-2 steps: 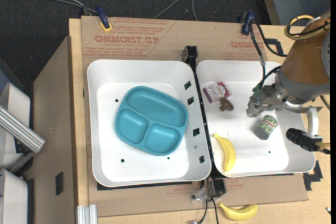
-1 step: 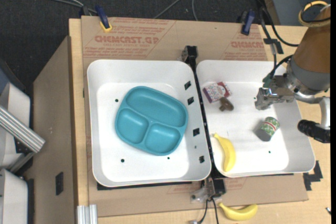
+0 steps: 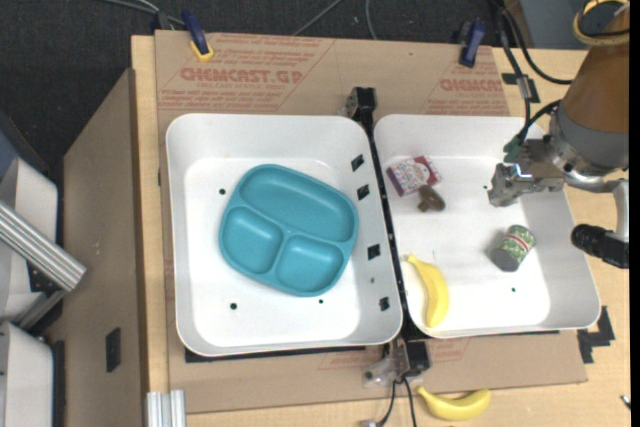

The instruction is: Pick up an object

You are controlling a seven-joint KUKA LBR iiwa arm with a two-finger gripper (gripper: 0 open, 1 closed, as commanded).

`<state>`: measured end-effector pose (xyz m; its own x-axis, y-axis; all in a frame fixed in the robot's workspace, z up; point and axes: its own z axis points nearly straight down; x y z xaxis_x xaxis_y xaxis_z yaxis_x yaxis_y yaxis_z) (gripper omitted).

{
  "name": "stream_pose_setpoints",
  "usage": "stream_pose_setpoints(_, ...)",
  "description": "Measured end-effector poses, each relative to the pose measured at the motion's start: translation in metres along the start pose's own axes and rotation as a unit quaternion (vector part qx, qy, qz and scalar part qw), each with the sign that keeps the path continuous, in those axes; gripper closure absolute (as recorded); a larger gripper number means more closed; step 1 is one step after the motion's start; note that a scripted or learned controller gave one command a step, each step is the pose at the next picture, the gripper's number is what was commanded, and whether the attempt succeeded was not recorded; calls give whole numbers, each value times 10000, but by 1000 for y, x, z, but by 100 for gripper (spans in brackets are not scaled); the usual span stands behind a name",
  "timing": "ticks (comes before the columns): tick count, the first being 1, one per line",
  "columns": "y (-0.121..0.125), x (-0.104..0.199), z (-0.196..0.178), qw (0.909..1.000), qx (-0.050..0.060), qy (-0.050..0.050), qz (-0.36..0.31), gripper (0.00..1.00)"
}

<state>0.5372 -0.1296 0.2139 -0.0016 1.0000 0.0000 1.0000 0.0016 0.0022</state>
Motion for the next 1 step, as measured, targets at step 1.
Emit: stream_pose_setpoints(1,-10,58,-10,10000,19,18,-26,100)
